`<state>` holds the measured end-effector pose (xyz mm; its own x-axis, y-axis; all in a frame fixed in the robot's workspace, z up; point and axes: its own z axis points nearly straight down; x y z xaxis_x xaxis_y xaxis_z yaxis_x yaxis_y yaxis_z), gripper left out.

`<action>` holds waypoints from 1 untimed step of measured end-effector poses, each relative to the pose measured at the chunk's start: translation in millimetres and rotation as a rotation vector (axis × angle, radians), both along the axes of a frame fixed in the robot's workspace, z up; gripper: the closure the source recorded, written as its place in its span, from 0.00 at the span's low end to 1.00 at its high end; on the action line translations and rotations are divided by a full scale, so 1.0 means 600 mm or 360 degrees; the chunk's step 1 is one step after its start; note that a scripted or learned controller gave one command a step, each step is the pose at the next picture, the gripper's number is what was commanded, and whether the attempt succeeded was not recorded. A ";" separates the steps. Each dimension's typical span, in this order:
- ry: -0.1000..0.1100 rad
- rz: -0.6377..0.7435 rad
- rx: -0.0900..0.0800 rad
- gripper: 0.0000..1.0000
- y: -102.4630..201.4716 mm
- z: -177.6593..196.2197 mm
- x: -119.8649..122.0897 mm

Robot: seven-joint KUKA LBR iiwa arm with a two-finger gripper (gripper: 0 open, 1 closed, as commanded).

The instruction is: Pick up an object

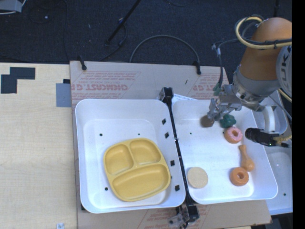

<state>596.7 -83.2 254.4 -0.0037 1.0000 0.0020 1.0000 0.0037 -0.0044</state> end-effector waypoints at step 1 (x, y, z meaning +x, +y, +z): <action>0.0001 0.0001 0.0000 1.00 0.080 0.005 -0.045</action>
<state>570.0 -35.3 257.4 -0.0040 1.0000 0.0022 1.0000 0.0040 -0.0051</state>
